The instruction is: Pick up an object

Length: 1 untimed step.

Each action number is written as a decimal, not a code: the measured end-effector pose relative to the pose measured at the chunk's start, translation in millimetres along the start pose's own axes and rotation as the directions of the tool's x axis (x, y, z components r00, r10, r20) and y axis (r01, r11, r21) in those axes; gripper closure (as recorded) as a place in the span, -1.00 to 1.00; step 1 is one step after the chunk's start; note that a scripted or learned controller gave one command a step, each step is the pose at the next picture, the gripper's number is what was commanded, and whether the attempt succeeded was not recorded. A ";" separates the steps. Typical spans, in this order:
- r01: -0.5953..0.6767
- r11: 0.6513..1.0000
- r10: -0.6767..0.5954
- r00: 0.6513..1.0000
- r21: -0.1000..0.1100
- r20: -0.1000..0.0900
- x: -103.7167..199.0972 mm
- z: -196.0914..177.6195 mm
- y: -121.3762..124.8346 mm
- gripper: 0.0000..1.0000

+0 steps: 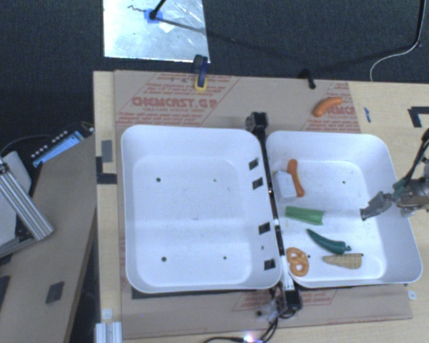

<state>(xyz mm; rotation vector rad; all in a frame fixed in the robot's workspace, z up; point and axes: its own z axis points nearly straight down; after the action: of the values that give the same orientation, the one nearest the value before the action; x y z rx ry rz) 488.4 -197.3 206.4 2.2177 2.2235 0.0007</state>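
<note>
The right bin (386,156) holds several small items. An orange carrot-like piece (293,168) lies next to a white and orange block (287,185) near the divider. Below them lie a light green cylinder (304,215), a dark green pepper (327,242), a pretzel (297,261) and a tan wedge (343,261). My gripper (375,207) hangs low over the right side of this bin, about a hand's width right of the green cylinder, touching none of the items. Nothing shows in its grasp.
The left bin (193,206) lies beside the right one, with a black hinged divider (266,191) between them. An orange sausage shape (327,106) rests on the cardboard behind the right bin. A yellow and blue clamp (200,73) stands at the bench's back edge.
</note>
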 end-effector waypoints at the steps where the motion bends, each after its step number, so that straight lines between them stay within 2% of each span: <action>1: 0.006 1.000 -0.006 1.000 0.004 -0.005 69.2 127.6 13.3 -1.00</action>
<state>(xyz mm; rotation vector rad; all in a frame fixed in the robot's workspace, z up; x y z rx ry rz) 501.8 -128.1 78.8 2.2150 2.2345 0.0019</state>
